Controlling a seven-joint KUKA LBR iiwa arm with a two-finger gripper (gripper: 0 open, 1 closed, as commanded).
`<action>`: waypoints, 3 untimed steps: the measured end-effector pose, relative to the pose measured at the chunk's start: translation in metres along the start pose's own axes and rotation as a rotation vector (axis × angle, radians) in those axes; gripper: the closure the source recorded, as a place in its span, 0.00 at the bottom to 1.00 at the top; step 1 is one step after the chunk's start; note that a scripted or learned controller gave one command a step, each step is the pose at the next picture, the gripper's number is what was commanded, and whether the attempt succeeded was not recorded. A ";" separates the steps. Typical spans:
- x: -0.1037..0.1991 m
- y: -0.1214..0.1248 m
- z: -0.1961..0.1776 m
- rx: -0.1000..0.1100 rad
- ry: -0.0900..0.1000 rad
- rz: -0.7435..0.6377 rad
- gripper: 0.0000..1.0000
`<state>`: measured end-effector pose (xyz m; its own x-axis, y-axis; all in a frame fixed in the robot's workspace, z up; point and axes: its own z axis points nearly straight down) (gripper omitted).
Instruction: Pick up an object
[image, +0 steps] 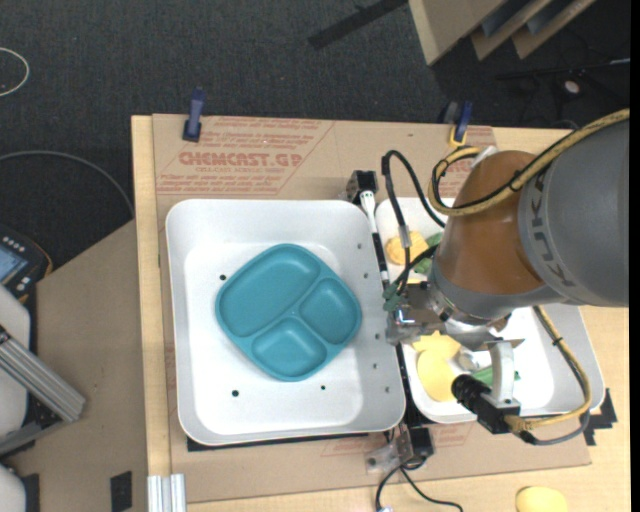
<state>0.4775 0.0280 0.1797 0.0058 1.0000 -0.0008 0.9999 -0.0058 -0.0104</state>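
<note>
Dark carpet surrounds a cardboard-topped bench (240, 160) bearing two white bins. Lying flat in the left bin (190, 300) is a teal divided plate (288, 310), well apart from the arm. Over the right bin (570, 380), the grey arm (570, 230) with its orange band (490, 220) hangs low and hides most of the contents; yellow objects (436, 368) and a bit of green peek out beneath its wrist. Black cables loop around it. Whether the pincer is wide or narrow cannot be told.
</note>
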 end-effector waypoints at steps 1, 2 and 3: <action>0.004 0.002 -0.188 -0.031 0.004 -0.008 1.00; 0.085 -0.001 -0.199 -0.015 0.003 -0.015 1.00; 0.079 -0.001 -0.331 -0.029 0.006 -0.008 1.00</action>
<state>0.4801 0.1072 0.5107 -0.0020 1.0000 0.0048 0.9998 0.0020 0.0183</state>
